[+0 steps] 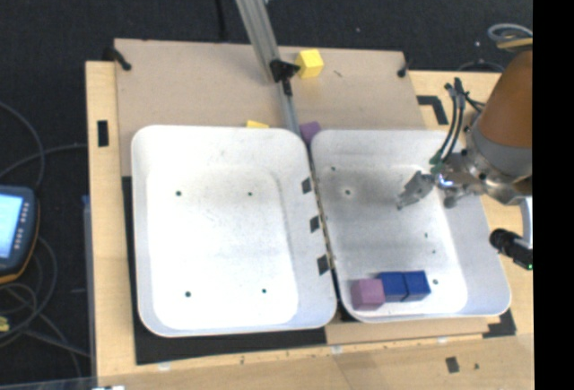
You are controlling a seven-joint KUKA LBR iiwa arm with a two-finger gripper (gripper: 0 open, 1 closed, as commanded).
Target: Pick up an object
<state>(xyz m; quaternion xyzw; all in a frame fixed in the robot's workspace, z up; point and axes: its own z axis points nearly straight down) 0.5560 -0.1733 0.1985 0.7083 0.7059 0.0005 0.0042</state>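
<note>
Jaws (pixel 414 191) apparently empty, blue block (pixel 403 284), purple block (pixel 367 292)

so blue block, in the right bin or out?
In: the blue block lies on the right bin floor, near edge, beside the purple block.

robot lab — bench (pixel 206 79), white bins (pixel 215 227)

1. You see two bins, left (pixel 161 200) and right (pixel 466 290), of smooth white plastic with a dull sheen, speckled with dark scuffs.
2. Your surface (pixel 197 83) looks like matt tan board, wood or fibreboard.
3. The rail (pixel 251 3) is ribbed bare metal, faintly shiny.
4. The purple block (pixel 367 292) and blue block (pixel 403 284) look matt and soft-edged, perhaps foam.
5. Your pincer (pixel 414 189) looks like dull grey metal.
</note>
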